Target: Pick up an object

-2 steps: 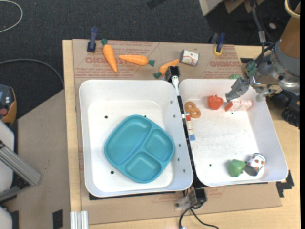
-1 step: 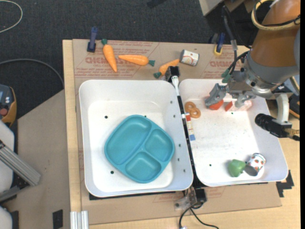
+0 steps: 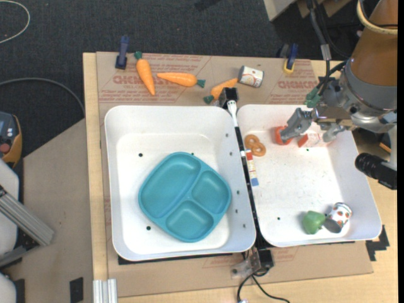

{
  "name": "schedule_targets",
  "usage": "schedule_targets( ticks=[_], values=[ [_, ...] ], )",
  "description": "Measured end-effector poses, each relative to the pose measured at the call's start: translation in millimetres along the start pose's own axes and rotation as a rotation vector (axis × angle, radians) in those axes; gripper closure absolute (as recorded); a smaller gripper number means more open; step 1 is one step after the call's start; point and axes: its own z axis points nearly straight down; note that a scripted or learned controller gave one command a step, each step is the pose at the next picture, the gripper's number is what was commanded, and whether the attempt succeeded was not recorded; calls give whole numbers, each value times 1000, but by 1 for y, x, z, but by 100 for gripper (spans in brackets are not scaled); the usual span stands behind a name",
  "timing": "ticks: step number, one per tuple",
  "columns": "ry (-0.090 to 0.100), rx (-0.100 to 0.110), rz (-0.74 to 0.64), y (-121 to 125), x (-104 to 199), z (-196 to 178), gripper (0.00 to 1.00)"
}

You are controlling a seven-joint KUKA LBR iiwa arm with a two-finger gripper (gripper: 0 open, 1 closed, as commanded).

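Grey arm reaches in from the right; its pincer (image 3: 309,126) sits low over the far part of the right-hand shallow white bin (image 3: 353,188). Pincer spread cannot be read at this angle. A small red object (image 3: 282,135) lies just beside the fingertips, apparently on the bin floor; whether it is gripped is unclear. A pretzel-shaped orange-brown piece (image 3: 255,145) lies near the bin's left wall; a rounded green toy (image 3: 312,222) and a white patterned ball (image 3: 340,216) sit at the near edge. Judgement: the red object is the likely target. To do it well, centre the fingers astride it, descend fully, close, then lift straight up.
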Motion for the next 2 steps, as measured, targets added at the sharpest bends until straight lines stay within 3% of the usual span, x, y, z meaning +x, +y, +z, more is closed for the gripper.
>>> schedule_targets(
  ticks=[1, 2],
  values=[
    [0, 0, 1, -41, 8, -66, 0],
    [-4, -4, 8, -39, -34, -142, 0]
  ],
)
